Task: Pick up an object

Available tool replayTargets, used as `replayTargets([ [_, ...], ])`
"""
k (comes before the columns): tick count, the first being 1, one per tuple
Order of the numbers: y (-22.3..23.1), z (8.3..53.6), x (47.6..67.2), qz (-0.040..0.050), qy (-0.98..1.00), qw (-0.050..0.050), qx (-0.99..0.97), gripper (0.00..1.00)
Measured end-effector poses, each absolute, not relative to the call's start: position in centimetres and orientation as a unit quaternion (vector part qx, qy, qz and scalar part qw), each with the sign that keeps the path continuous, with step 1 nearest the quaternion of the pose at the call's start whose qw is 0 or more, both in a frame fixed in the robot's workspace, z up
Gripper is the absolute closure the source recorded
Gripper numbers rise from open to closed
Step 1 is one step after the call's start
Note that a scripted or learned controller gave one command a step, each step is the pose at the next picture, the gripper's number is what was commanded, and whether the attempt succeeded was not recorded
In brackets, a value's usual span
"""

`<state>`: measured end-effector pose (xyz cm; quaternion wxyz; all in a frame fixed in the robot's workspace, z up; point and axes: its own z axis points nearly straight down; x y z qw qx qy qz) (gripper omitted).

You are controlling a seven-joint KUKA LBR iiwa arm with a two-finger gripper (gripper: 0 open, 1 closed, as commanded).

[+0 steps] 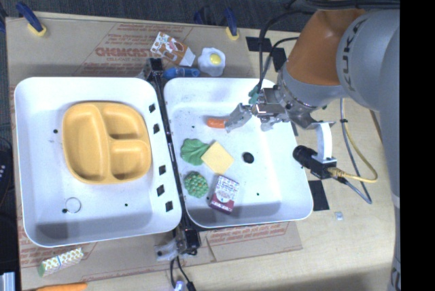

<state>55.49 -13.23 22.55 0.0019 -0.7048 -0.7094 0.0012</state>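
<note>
arm cropped at right edge, orange object cut off below

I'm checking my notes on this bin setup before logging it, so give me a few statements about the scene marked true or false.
1. The yellow divided tray lies in the left bin. True.
2. The orange carrot piece lies in the left bin. False: it lies in the right bin, close to the gripper.
3. The yellow cheese wedge touches the green leaf. True.
4. The red packet lies outside both bins. False: it lies in the right bin, beside the green round toy.
5. The arm enters from the left. False: from the right.
</note>
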Motion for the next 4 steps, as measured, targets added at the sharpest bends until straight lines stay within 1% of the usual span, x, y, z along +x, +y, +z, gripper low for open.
replayTargets([
  [1,-12.2,12.0,50.8,0.0019,-0.682,0.003,-0.731,0.00],
  [2,-12.0,9.3,47.8,0.0002,-0.724,-0.004,-0.690,0.00],
  [3,-11.9,10.2,47.7,0.0007,-0.727,0.000,-0.687,1.00],
  [4,-11.9,10.2,47.7,0.0007,-0.727,-0.001,-0.687,0.00],
])
